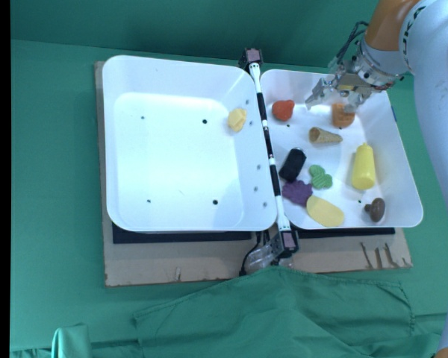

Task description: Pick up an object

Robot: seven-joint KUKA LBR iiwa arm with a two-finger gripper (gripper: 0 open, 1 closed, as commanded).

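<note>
My end effector (342,100) hangs spread apart over the far end of the right white bin (403,162), just above a small orange lumpy toy (343,115). Nothing sits between the fingers. The tan ice-cream cone (324,135) lies near; closing off-centre could nudge the toy aside and leave me gripping air.

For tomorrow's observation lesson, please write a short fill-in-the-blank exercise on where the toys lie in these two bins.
1. The small yellow toy is the lone item in the ____ bin.
2. The gripper hovers over the ____ bin.
3. The yellow bottle lies nearest that bin's ____ wall.
4. The cone lies between the orange toy and the ____ block.

Missing words: left; right; right; black
</note>
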